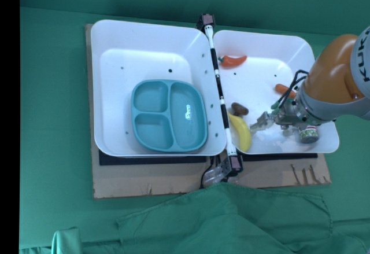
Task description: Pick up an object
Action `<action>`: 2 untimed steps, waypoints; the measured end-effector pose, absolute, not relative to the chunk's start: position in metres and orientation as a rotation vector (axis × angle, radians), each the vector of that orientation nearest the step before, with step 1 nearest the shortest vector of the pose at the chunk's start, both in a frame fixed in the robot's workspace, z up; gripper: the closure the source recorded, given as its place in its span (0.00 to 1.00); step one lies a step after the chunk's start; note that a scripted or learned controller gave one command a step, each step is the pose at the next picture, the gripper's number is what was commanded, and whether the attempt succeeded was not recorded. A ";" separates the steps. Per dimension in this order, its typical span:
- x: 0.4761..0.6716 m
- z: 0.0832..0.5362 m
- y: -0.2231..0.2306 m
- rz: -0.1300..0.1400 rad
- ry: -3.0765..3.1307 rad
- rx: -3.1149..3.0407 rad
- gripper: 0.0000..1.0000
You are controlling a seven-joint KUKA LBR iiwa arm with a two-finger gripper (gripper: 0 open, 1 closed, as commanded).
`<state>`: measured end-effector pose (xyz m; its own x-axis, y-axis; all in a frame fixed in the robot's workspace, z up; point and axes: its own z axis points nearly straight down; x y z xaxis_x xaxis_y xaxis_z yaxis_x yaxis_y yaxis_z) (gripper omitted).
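My gripper hangs low over the right bin, just right of a yellow banana that lies along the bin's left wall. Its fingers look slightly apart, open, and nothing shows between them. A small brown lump sits just above the banana. A red pepper lies at the far left of this bin. An orange carrot is partly hidden behind the wrist. A small round jar rests by the front right corner, under the arm.
The left bin holds a teal divided plate. A black-and-white divider bar runs between the bins. Green cloth bunches up in front of the bench.
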<state>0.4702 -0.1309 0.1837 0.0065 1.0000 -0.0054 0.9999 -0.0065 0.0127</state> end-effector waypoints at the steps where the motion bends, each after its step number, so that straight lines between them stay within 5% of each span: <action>1: 0.472 0.195 -0.132 0.012 2.195 2.220 1.00; 2: 0.500 0.342 -0.188 -0.001 2.213 2.223 1.00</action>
<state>0.4999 -0.1881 0.3417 0.0048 1.0000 -0.0040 1.0000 -0.0048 0.0030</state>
